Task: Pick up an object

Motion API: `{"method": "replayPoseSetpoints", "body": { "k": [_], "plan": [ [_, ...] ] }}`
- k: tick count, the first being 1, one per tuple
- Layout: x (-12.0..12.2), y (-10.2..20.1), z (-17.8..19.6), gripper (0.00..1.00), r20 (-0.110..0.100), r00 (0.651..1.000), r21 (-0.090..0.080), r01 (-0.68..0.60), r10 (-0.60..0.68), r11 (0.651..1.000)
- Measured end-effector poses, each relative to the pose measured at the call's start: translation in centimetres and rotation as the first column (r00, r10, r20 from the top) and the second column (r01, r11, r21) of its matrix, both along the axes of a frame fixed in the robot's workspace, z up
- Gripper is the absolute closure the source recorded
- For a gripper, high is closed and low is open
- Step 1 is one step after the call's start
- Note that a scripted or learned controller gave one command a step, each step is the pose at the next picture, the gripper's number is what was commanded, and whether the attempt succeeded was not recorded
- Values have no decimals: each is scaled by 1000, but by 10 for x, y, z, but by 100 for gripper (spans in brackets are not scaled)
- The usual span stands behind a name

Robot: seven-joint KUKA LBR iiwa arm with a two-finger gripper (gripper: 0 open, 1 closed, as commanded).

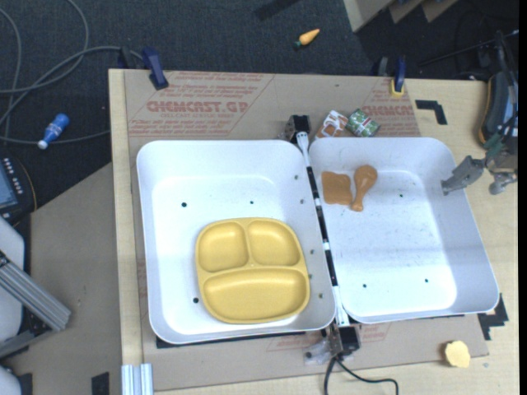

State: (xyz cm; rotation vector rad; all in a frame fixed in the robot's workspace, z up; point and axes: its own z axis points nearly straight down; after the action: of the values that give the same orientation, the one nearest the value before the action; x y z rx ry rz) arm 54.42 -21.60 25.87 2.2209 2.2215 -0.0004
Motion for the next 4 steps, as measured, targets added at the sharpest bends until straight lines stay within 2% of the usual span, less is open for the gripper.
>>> {"method": "replayPoseSetpoints", "body": {
  "k": [1,2,3,4],
  "plan": [
    [-57,5,-176,0,-18,1000,8,3,-3,1000],
    [-13,58,-138,0,5,1000,0,-7,7,1000],
    [21,126,-176,0,1,1000,3,-8,8,1000],
    [79,73,-147,0,8,1000,-4,0,0,1000]
  ]
}}
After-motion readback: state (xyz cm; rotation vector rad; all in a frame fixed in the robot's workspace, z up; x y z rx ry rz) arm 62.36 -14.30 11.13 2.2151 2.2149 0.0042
